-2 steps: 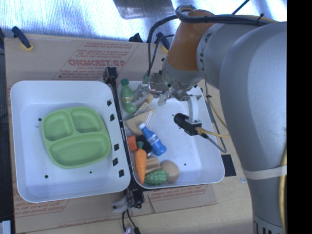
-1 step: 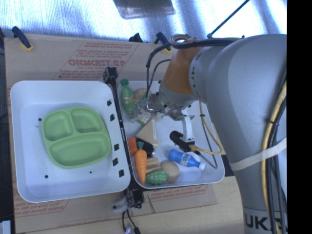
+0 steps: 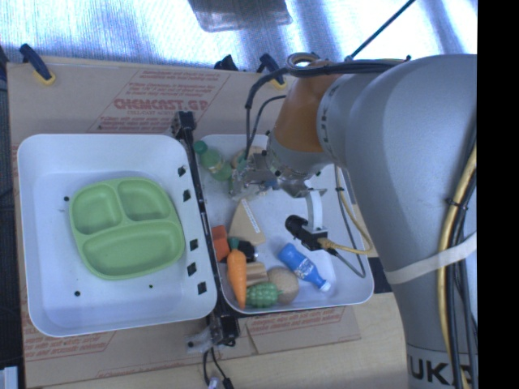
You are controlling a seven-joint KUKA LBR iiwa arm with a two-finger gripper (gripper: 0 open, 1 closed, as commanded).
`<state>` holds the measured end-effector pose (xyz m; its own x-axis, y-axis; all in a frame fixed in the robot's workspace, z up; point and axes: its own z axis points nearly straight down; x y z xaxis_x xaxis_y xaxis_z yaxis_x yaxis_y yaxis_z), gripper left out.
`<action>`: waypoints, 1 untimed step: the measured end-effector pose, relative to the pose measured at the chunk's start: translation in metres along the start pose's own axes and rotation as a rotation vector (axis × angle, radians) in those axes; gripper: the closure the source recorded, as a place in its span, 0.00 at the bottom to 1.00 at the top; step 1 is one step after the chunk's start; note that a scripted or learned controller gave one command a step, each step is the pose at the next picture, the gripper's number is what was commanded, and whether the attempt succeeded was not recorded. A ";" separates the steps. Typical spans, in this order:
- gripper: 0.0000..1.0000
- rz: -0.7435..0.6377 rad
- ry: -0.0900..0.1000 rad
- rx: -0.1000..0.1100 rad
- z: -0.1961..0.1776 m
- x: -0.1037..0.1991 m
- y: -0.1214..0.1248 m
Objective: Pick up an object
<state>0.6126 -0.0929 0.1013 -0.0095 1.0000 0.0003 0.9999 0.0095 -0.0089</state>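
The right bin (image 3: 359, 292) holds several toy foods. A tan wedge (image 3: 246, 224) lies mid-bin, with an orange carrot (image 3: 236, 275) and a knobbly green piece (image 3: 261, 295) at the front. A blue bottle (image 3: 303, 267) and a tan rounded lump (image 3: 283, 279) lie beside them. A small orange-red block (image 3: 220, 242) rests against the left wall, and greenish items (image 3: 212, 162) sit in the far left corner. My gripper (image 3: 246, 178) hangs low over the far part of this bin, just above the wedge and right of the greenish items. Nothing is visibly held.
The left bin (image 3: 32, 217) carries a green divided plate (image 3: 126, 227). A black clamp strip (image 3: 195, 217) runs between the bins. The grey arm (image 3: 405, 177) covers the right bin's right side, with cables (image 3: 345, 233) looping over it. Brown cardboard (image 3: 122, 96) lies beneath.
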 end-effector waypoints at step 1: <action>0.00 0.000 0.000 0.000 0.000 0.000 0.000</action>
<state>0.6126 -0.0929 0.1012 -0.0100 1.0000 -0.0001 0.9999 0.0100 -0.0090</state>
